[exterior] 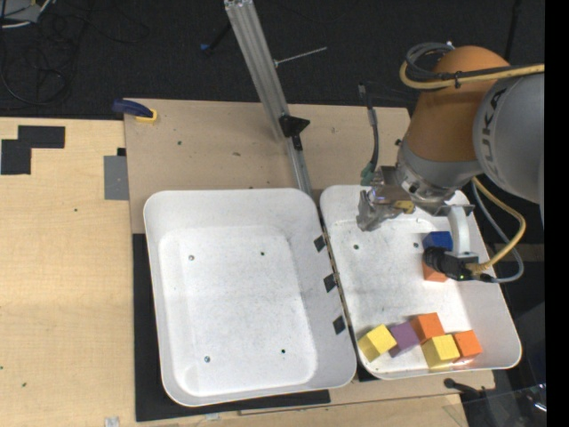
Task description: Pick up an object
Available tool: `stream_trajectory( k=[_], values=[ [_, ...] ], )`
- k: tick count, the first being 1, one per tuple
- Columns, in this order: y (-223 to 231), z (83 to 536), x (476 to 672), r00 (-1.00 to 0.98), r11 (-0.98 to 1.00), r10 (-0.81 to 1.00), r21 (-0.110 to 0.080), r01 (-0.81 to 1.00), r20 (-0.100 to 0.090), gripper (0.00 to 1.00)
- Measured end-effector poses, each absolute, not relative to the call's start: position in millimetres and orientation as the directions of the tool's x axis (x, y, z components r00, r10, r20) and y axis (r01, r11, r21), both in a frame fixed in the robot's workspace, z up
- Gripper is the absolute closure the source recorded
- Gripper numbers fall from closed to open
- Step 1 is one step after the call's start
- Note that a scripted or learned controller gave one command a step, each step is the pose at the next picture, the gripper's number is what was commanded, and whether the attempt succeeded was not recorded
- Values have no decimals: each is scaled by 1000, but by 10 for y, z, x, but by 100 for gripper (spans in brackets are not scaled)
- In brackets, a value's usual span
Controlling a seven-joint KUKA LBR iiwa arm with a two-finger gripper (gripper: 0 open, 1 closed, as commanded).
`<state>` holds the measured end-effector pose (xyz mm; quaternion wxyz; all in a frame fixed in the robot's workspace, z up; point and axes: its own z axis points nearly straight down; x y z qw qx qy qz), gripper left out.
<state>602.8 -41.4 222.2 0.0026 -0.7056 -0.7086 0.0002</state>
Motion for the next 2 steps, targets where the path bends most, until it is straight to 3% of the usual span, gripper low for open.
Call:
stream_trajectory(
  k=[2],
  values=[
    [514, 2149, 5417, -3, 3, 1000, -7, 1000, 2, 100]
  ],
)
